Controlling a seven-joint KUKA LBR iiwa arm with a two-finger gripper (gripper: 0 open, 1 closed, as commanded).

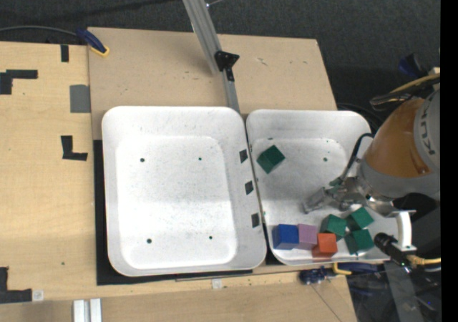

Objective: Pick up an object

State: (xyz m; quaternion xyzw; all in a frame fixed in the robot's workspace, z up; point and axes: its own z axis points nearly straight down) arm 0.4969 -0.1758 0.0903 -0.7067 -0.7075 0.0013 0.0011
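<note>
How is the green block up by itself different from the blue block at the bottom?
The lone green block is green and sits apart near the top of the right bin; the blue block is blue and sits at the bin's bottom edge, right beside a purple block. The green block looks turned cornerwise; the blue block sits squarer. Both are small blocks in the same bin.

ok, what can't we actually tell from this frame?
- Gripper, camera view: small and blurred, so a grasp can't be judged.
- Green blocks by the right bin's lower right corner: the arm overlaps them, count unclear.
- Arm: cut off by the right edge.
- Purple block: partly hidden behind the red block.
</note>
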